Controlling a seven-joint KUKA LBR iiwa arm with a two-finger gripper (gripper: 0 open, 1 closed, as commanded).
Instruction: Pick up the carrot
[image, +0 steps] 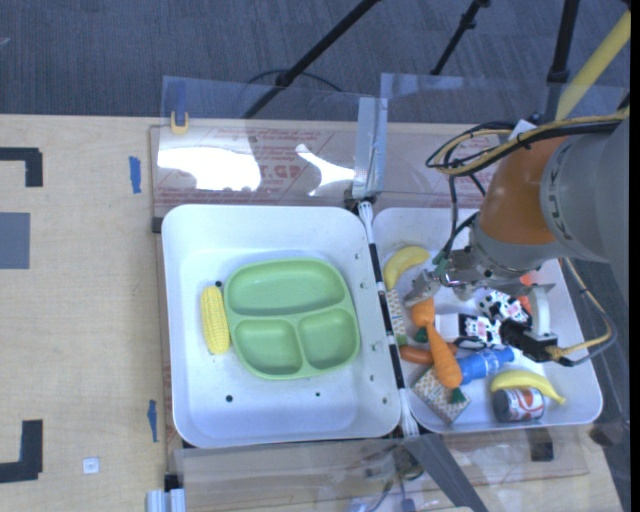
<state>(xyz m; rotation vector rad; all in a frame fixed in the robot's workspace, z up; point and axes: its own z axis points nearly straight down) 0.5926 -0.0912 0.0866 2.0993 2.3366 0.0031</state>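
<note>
The carrot (440, 347) lies slanted among clutter in the right bin (585, 400), and the gripper (428, 288) hangs at its upper end, apparently positioned to grasp; finger spread cannot be determined.

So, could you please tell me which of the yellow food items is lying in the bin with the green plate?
The corn cob, beside the green divided plate in the left bin; both bananas lie in the right bin.
</note>
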